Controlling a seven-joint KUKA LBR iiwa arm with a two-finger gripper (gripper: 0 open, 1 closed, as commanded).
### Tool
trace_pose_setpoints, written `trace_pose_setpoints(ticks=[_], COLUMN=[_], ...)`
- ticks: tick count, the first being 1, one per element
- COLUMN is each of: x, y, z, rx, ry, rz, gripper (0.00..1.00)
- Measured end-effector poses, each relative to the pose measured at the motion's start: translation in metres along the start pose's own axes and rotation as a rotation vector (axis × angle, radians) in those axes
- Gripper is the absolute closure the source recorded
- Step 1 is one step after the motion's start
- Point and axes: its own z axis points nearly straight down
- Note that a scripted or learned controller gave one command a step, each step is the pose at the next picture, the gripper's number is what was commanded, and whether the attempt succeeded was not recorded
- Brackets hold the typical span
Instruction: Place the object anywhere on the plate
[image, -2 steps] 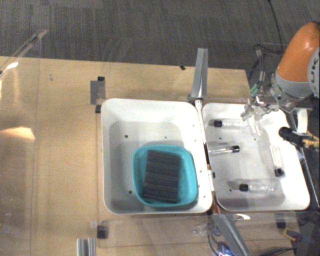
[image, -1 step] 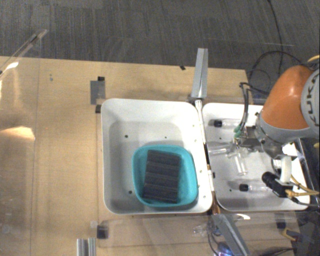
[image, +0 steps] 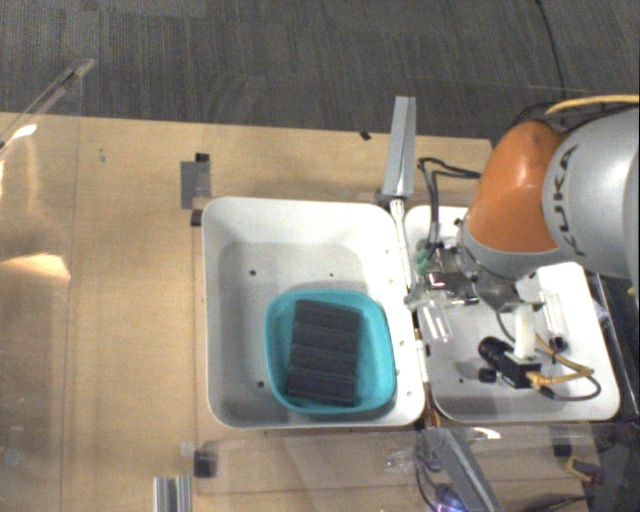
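Block (image: 324, 351), black and ribbed, lies on the teal plate (image: 379, 340). Gripper (image: 432, 300) hangs above right bin (image: 585, 395); its state cannot be told.

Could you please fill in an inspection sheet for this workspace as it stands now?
Surface: wooden bench bearing a left bin and a right bin, both white.
Job's things: black ribbed block lies flat on the teal plate in the left bin.
Clutter: nothing seen.
Grippers: gripper hangs over the right bin, close to the rim between the bins, holding nothing visible.
Cables: black cable loops by the wrist; yellow cable runs above the arm.
Surroundings: grey carpet; metal bar behind the bins.
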Motion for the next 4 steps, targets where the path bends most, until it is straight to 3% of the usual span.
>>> trace_pose_setpoints(ticks=[1, 2, 3, 4], x=[0.000, 0.001, 0.000, -0.059], y=[0.000, 0.002, 0.002, -0.040], z=[0.000, -0.011, -0.011, -0.129], rx=[0.000, -0.005, -0.004, -0.004], ry=[0.000, 0.001, 0.001, -0.003], rz=[0.001, -0.002, -0.001, -0.136], gripper=[0.00, 1.00, 0.00, 0.00])
